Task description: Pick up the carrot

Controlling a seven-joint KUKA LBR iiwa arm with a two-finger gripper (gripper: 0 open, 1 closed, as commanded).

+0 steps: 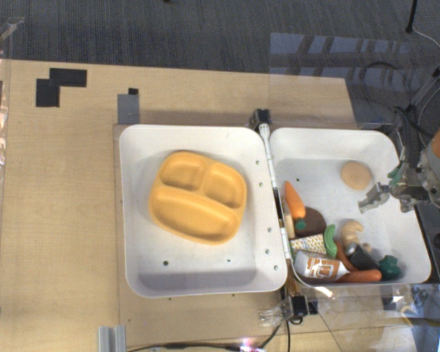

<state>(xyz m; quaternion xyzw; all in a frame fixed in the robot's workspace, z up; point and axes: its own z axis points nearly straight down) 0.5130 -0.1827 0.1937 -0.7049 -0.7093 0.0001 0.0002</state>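
Note:
The carrot (294,199) is an orange cone lying against the left wall of the right bin (323,152), its narrow tip pointing up the view. My gripper (389,199) hangs over the right side of that bin, well to the right of the carrot and just below a tan round piece (356,174). Its two fingers stand apart, open, with nothing between them.
A pile of toy food fills the right bin's lower part: a brown lump (313,218), a mushroom (350,230), a small carton (319,267), a red sausage (360,276) and a green piece (390,268). A yellow divided plate (198,196) lies in the left bin (139,262).

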